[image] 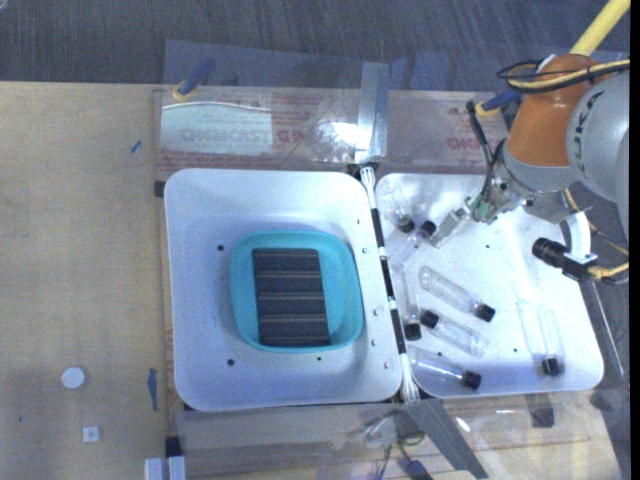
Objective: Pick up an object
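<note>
**ENTRY: Pick attempt, approach stage, nothing seen in hand**

**Gripper** [468, 214]: Set low over the back part of the right bin [590, 373], under the arm's orange band [545, 133]. From this slant it cannot be told whether it is open or closed. No object is seen held in it.

**Nearest tube** [428, 230]: Small, clear and black-capped. It lies just beside the gripper, on the side away from the arm. Whether the two touch cannot be told.

**Second small tube** [400, 208]: Lies just past the nearest tube, further from the gripper, close to the bin's inner wall.

**Long tube** [455, 293]: Clear, lying flat in front of the gripper and apart from it, with a black cap at its far end.

**Other capped tubes**: Several more lie further forward. One is at the front edge [445, 373] and one at the front corner on the arm's side [548, 343]. All are well apart from the gripper.

**Teal tray** [240, 288]: Sits in the left bin [190, 208], well apart from the gripper across the divide. It holds a dark ribbed block [290, 296].

**Step in hand (judged)**: A descent or reach toward the nearest tube, with the grasp itself not yet made.

**Next move (judged)**: The gripper needs a short shift away from the arm to centre over that tube. It should then close across the tube's width, since smooth round glass may roll or slip. A straight lift would show whether the grasp held.
</note>
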